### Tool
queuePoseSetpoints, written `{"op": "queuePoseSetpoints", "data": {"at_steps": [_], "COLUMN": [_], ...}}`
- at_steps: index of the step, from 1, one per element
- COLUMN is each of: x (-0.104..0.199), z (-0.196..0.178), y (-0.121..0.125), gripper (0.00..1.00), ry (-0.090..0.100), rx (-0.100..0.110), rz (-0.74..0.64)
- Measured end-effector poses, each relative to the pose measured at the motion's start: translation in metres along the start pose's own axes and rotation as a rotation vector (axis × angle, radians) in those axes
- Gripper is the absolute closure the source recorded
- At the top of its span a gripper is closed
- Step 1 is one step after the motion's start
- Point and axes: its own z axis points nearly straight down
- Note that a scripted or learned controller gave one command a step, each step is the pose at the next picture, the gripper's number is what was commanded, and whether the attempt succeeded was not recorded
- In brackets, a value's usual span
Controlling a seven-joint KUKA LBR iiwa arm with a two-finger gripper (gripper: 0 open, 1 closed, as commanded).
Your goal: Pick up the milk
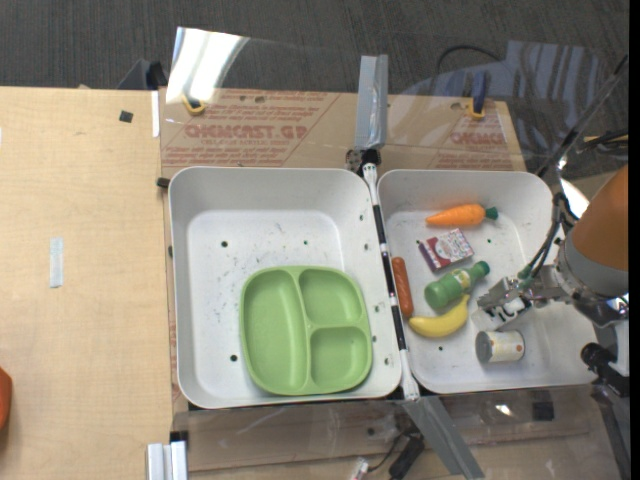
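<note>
Milk [446, 250] carton in right bin [535, 363], label unreadable, claw [503, 304] beside bottle [455, 285], grip unclear, "CHEMCAST" on board [260, 128].

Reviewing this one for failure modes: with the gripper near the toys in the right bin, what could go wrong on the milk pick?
The gripper hangs between the green bottle, banana and a small grey-white cylinder; which is the milk is unclear, so it may take the wrong one. The crowding could also cause knocks.

Brown protective sheet [300, 128] behind bins: red print reads "CHEMCAST GP", repeated partially at right. Small pink-white carton [446, 249]: label print illegible.
</note>
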Motion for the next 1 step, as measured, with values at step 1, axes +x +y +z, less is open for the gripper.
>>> {"op": "queuePoseSetpoints", "data": {"at_steps": [1], "x": [-0.0001], "z": [0.0005], "y": [0.0039], "gripper": [0.0], "ry": [0.002], "rx": [0.008], "rz": [0.0]}}
